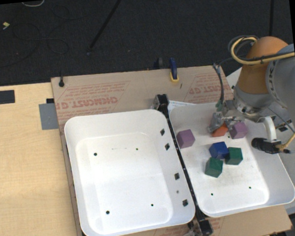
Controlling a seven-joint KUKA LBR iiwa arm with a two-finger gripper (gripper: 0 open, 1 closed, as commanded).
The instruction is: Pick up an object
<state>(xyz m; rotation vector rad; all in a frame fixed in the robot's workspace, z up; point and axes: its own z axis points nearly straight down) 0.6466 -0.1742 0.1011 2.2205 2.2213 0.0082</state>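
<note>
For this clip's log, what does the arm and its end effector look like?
A bulky grey arm with an orange band above the wrist and a yellowish cable loop beside it. The end effector is small, grey metal; a thin dark cable runs to it.

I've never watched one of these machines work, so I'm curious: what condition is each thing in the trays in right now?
gripper: low in the right bin, over the orange object.
orange object: at the gripper, partly hidden.
purple cube: resting alone, near the divider.
second purple cube: resting beside the gripper.
blue cube: touching a green cube.
green cube: resting.
second green cube: resting, tilted.
right bin: holding all the objects.
</note>
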